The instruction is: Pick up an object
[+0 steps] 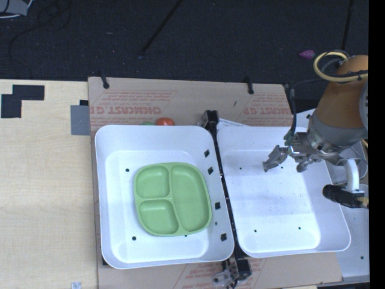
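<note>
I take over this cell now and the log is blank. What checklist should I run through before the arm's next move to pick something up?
1. Pick target present: ok, a green divided plate lies in the left bin.
2. Gripper over target: not ok, it is over the right bin.
3. Gripper carrying nothing: ok, nothing shows between its fingers.
4. Plate lying flat: ok.
5. Divider between the bins in the path: not ok, the arm must cross it.
6. Small red object behind the left bin: cannot tell what it is.

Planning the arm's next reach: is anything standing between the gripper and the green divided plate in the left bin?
Only the raised black-clipped rims where the bins meet lie between gripper and green divided plate.
</note>
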`<move>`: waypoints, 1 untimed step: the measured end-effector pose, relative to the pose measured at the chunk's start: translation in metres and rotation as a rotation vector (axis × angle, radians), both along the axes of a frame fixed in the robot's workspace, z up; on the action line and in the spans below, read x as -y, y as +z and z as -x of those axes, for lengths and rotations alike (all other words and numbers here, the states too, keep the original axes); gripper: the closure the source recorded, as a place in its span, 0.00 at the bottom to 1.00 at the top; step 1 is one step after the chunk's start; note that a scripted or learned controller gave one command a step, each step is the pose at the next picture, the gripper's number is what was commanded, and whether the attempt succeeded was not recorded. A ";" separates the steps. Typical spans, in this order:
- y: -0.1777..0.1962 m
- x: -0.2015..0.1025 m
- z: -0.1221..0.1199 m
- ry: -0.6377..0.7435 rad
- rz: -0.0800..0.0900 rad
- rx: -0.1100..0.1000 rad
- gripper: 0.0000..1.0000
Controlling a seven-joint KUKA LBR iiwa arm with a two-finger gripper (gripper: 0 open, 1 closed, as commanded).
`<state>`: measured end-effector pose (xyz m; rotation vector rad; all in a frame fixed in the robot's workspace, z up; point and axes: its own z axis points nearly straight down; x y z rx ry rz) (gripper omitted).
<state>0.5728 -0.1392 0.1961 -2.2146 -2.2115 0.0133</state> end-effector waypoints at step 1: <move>0.007 0.000 -0.003 0.002 0.002 0.013 0.00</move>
